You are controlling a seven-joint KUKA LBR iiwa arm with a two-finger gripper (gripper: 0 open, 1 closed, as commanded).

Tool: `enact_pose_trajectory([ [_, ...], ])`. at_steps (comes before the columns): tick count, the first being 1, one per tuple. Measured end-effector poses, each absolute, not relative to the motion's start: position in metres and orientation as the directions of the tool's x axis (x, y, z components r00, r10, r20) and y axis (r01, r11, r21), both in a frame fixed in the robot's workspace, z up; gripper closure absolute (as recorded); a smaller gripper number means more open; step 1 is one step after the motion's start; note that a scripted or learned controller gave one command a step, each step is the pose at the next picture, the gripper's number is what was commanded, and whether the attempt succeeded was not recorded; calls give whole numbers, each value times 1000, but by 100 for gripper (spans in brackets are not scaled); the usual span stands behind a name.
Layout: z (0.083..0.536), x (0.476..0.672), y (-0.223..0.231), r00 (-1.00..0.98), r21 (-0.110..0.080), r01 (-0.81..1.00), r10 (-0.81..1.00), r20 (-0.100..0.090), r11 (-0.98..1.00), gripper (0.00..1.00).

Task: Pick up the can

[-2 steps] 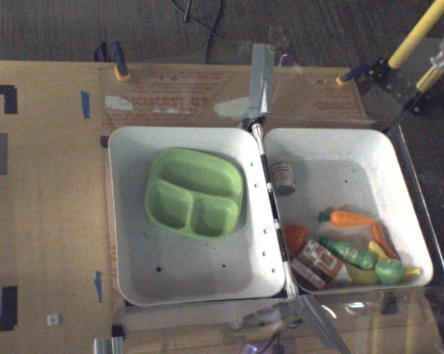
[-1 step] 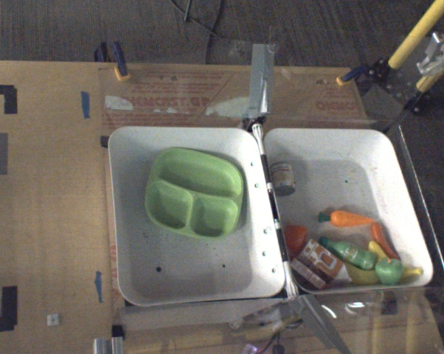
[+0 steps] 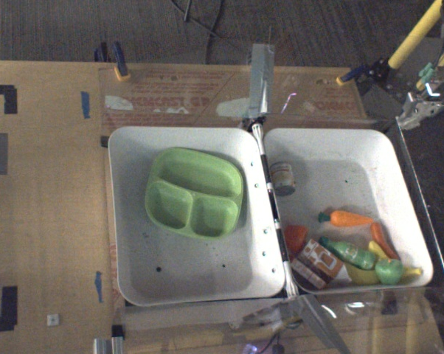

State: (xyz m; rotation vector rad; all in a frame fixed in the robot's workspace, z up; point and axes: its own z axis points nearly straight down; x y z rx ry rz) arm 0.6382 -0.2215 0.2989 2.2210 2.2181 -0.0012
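End effector [image 3: 422, 103] sits at the far right edge, past the upper right corner of the right bin [image 3: 369, 140], off over the dark floor; can't tell whether it's open or closed, and nothing shows in its grip. Yellow bar [image 3: 421, 26] slants up from a blue clamp [image 3: 362, 72] just above it. Can [image 3: 282, 178] lies in the right bin, up against the left wall next to the divider between the bins, label too blurred to read. It's well apart from the end effector. Same bin, lower right: orange carrot [image 3: 349, 217], green bottle [image 3: 351, 254], brown-and-white carton [image 3: 318, 262], red piece [image 3: 295, 237], yellow banana [image 3: 366, 273] piled near the front wall. Left bin [image 3: 126, 220] holds a green divided plate [image 3: 195, 192], three compartments, sitting flat. Desk [image 3: 45, 198] is cardboard-coloured; faint reddish print on the strip behind the bins, not legible. Blue tape marks [image 3: 85, 104] on the desk to the left.
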Motion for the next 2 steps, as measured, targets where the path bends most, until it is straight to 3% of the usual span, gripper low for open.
enact_pose_trajectory([
  [1,437,668,-217,-192,4,981,981,-4,192,100],
  [2,437,667,-208,-138,2,990,990,-2,138,100],
])
